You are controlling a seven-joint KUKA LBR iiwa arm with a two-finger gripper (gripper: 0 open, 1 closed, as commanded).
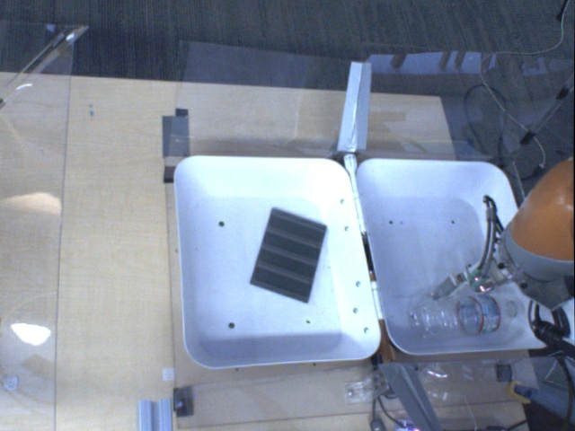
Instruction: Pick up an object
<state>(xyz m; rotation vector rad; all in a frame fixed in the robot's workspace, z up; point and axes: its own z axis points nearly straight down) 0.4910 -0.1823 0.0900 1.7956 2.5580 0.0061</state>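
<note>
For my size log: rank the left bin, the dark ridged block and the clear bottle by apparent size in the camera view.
1. left bin
2. dark ridged block
3. clear bottle, a little smaller than the block, though its transparent outline is faint, so this is less sure.

The arm (544,232) reaches in from the right edge, its orange band bulging large at the frame's side with the grey wrist just below it. Thin cables run down along the wrist. The gripper (467,281) points down and to the left, low over the right bin; its tip seems small and metallic.
</note>
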